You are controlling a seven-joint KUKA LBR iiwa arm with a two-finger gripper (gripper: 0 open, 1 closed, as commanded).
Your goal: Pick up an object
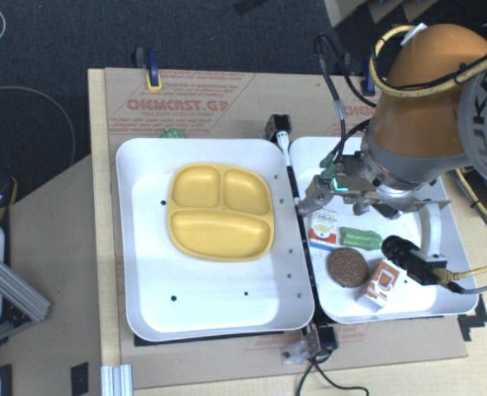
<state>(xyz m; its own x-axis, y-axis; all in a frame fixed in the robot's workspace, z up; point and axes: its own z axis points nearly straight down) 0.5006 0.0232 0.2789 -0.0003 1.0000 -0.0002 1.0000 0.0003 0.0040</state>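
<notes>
nearest me, at the front of the right bin (429, 305), a small orange-and-white box (378, 284) lies tilted, its corner touching or just beside a brown disc (347, 266). a little further back sits a green piece (361, 238), and to its left a white packet (323, 226) with red and blue print, close to the bin's left wall. these four are crowded together, so any of them could be the thing to lift, and all of them rest on the bin floor.

the tool (340, 195) hangs just behind the packet, over the far-left part of the same bin, with the arm's (421, 97) orange band bulking above it. i cannot tell from here whether the tool is spread or pressed together, and i see nothing pinched in it.

my judgement: the pick is not yet made. the packet is closest under the tool, but it looks flat and sits by the wall, so a descent there risks scraping the rim. the green piece looks the better target, chunkier and with a bit of bare floor around it. i'd centre over it, line the closing direction across its short side, and come straight down so the neighbours aren't nudged.

in the left bin (215, 299) a yellow plate (221, 211) with three compartments lies alone, well apart from the tool. beyond both bins, a blue clamp (153, 67) grips the far edge of the table (186, 101).
</notes>
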